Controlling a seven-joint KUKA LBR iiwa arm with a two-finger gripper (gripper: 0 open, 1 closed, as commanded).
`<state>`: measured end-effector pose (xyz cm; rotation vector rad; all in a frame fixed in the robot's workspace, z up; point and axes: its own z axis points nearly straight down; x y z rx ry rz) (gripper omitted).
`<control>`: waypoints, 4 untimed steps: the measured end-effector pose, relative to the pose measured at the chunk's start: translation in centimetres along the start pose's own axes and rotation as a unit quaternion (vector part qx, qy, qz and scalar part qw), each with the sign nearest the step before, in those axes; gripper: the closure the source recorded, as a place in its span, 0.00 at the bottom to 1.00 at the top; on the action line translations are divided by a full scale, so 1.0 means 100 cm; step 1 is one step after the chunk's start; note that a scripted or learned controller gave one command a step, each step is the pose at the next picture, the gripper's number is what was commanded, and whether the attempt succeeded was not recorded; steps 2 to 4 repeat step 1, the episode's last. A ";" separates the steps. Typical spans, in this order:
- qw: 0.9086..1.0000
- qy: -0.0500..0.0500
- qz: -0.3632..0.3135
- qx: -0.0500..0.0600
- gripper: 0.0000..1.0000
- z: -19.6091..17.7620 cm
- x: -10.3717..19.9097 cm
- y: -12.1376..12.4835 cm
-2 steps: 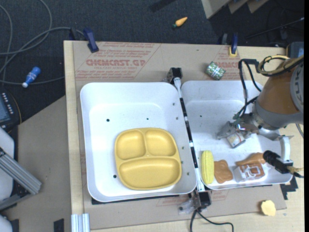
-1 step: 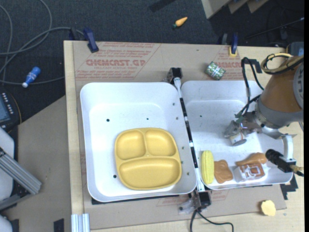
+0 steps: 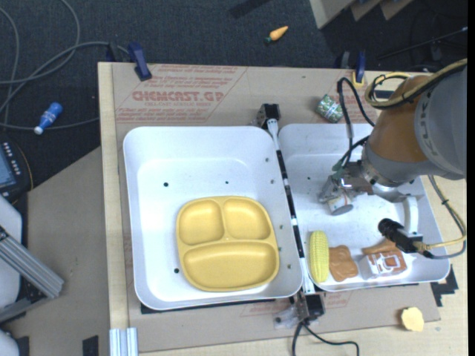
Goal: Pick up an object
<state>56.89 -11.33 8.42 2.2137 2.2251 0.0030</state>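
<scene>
The gripper (image 3: 338, 196) is down low in the right bin (image 3: 312, 154), over a bare patch of white floor near the middle. From this angle I can't tell whether it is open or closed, and I see nothing held in it. The arm (image 3: 404, 136) above it, with its orange band, comes in from the right and covers the bin's far right corner. The things it could pick up lie in a row along the near edge of that same bin, apart from the gripper. A yellow corn cob (image 3: 318, 256) lies at the left against the wall. A brown bread-like piece (image 3: 342, 263) sits just beside it. To the right is a small packet (image 3: 384, 262) with an orange and white label. The left bin (image 3: 193, 162) holds a yellow divided plate (image 3: 226, 243) with three compartments, lying flat toward the near side. On the bench outside the bins, a crumpled greenish wrapper (image 3: 329, 108) lies behind the right bin. A small yellow lump (image 3: 412, 318) sits at the near right corner. On the dark floor beyond lie a small orange object (image 3: 277, 33) and a blue bottle (image 3: 50, 115).
</scene>
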 end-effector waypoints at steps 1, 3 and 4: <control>1.000 0.001 -0.001 -0.003 1.00 -0.107 0.067 -0.017; 1.000 0.001 -0.001 -0.003 1.00 -0.107 0.067 -0.017; 1.000 0.001 -0.001 -0.003 1.00 -0.107 0.067 -0.017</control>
